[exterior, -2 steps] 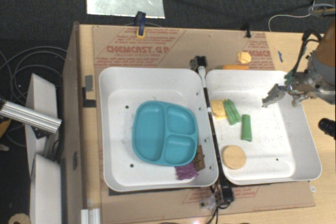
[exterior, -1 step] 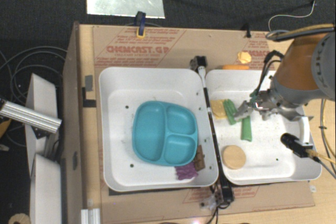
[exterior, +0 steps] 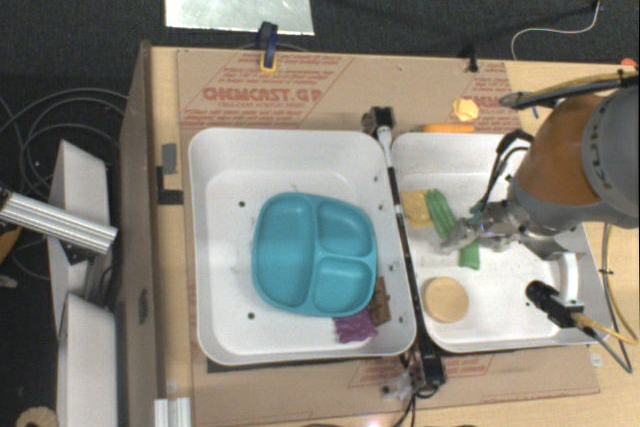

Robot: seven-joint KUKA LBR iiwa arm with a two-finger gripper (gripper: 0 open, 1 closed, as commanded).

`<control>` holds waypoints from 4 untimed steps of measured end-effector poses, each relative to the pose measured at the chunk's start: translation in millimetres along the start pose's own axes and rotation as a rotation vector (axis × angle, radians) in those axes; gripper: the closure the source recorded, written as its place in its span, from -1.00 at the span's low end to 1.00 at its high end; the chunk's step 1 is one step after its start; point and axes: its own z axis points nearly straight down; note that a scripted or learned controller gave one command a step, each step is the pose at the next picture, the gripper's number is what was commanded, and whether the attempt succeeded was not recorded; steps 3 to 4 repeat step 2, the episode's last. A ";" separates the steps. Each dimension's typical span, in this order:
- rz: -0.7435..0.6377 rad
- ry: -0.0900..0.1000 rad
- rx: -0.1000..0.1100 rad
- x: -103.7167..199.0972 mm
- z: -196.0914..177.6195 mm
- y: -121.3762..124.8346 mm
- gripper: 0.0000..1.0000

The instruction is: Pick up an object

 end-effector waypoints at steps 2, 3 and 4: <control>-0.013 0.001 -0.015 77.8 -109.1 31.4 1.00; -0.013 0.001 -0.015 77.8 -109.1 31.4 1.00; -0.013 0.001 -0.015 77.8 -109.1 31.4 1.00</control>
